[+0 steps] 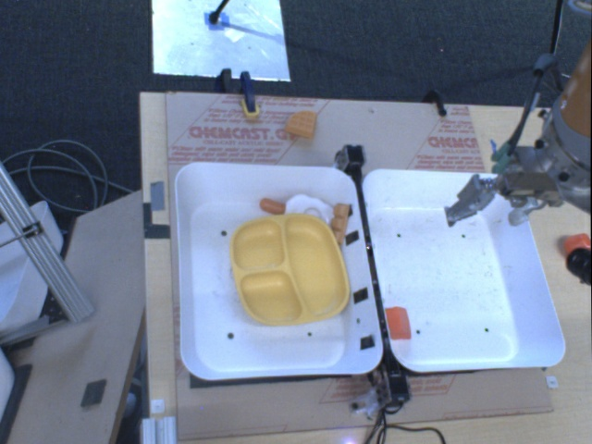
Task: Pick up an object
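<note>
Over the right bin (532, 276), end effector (490, 202) hovers.

Yellow divided plate (289, 271), orange block (397, 322), both bins (203, 248) white.

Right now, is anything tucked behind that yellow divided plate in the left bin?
Yes. Behind the yellow plate lie a small orange sausage-shaped piece, a white item and a tan block. The plate's rim covers part of the white item, so I can't identify it.
</note>
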{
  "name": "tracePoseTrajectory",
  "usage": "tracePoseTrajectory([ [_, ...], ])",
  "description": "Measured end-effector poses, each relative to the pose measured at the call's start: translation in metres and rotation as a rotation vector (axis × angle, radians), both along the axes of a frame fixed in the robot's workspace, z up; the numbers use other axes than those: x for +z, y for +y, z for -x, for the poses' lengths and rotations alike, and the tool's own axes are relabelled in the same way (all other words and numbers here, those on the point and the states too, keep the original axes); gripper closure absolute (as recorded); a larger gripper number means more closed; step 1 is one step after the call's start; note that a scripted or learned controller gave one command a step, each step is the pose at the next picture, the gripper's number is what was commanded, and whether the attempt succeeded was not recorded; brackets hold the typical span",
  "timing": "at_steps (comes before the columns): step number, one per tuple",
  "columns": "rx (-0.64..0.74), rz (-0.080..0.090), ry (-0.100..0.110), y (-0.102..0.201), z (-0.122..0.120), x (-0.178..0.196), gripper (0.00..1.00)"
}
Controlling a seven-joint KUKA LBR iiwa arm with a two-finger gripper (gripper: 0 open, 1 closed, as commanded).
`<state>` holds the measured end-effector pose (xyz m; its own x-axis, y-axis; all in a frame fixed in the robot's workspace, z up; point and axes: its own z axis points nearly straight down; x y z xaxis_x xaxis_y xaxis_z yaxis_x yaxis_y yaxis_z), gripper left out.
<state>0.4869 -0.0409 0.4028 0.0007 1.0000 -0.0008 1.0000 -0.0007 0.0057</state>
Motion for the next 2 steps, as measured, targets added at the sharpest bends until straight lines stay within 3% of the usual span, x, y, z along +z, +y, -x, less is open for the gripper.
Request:
tracePoseTrajectory([
  [2,0.003,0.000,0.002,0.0013,0.0000,-0.0015,0.00],
])
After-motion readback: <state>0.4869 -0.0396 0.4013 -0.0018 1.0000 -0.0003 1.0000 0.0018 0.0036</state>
